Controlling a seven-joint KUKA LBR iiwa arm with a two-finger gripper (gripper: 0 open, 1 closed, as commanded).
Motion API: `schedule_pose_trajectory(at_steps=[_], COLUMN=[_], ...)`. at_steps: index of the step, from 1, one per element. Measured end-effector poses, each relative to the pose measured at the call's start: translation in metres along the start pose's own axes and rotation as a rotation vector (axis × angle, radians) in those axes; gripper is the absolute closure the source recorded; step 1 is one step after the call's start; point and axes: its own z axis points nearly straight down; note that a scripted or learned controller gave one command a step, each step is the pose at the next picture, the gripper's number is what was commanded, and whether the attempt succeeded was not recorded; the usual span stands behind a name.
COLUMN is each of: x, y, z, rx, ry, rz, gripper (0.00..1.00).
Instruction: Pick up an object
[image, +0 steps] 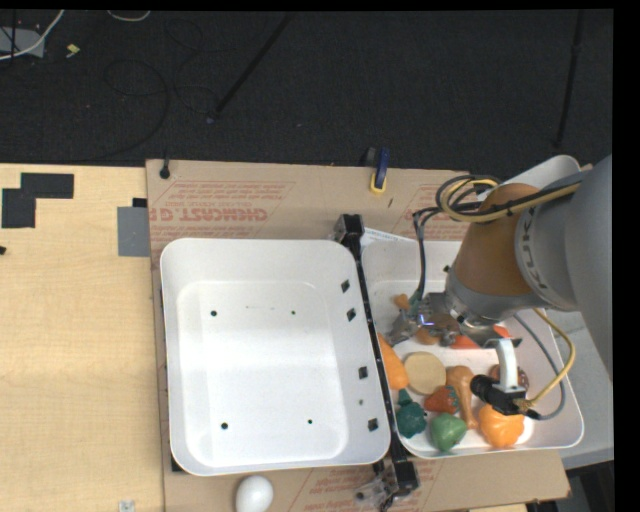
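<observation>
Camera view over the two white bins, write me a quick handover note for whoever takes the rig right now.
Gripper: down inside the right-hand white bin, at the upper edge of the pile; from above I cannot tell how it is set, and nothing is visibly held.
Things: the right-hand bin holds small toy items, among them a tan round disc, a green rounded piece and an orange rounded piece. The left-hand white bin sits beside it. A white ball lies on the bench in front of the bins.
Done: arm lowered over the pile.
Left: secure one object and lift it.

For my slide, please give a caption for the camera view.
KUKA arm lowers its gripper into the right bin of small colourful objects.
</observation>
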Motion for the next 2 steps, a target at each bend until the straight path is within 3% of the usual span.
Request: schedule_pose_trajectory(at_steps=[1, 2], x=[-0.0031, -0.0041], y=[0.0513, 0.0496], z=[0.0026, -0.0048], rx=[0.006, 0.013], ry=[0.010, 0.013], rz=[-0.006, -0.003], gripper=[0.00, 1.00])
